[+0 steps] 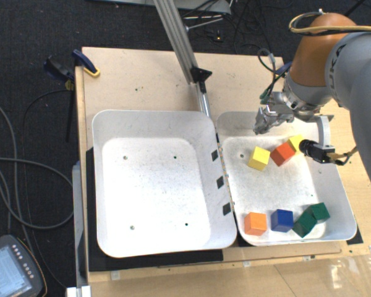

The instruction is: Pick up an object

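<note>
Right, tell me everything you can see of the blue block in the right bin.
The blue block is a small cube, solid blue, matte like painted wood. It sits flat on the floor of the right bin, near that bin's front edge. An orange block lies just to its left and a dark green block just to its right, both close; contact cannot be told. The gripper is far off, at the bin's back.

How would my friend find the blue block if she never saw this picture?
Look in the right bin, along its near edge, where a row of blocks sits. The blue block is in that row, between the orange block and two green blocks. It's the only blue one.
</note>
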Controlling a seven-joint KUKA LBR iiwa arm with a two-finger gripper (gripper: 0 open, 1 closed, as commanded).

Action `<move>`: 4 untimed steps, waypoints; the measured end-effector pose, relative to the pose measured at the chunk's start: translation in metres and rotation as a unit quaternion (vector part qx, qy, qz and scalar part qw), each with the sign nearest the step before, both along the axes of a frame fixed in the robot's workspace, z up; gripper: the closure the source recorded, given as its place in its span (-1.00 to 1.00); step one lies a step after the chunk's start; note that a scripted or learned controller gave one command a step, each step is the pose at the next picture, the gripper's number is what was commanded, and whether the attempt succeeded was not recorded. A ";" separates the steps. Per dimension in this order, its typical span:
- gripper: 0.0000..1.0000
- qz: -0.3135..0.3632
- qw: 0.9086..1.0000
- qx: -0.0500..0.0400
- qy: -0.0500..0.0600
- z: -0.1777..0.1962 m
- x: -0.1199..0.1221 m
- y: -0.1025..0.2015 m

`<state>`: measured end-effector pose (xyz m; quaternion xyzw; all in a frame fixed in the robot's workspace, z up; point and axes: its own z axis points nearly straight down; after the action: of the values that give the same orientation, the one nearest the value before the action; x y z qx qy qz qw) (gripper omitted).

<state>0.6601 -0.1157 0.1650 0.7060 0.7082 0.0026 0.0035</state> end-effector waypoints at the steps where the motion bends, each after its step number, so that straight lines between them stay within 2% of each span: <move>1: 1.00 0.000 1.000 0.000 0.000 0.050 0.002 0.000; 2: 1.00 0.002 1.000 0.001 0.005 0.055 -0.011 0.043; 4: 1.00 0.002 1.000 0.002 0.005 0.063 -0.044 0.138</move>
<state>0.6163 0.0220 0.2283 0.7044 0.7098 0.0004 -0.0011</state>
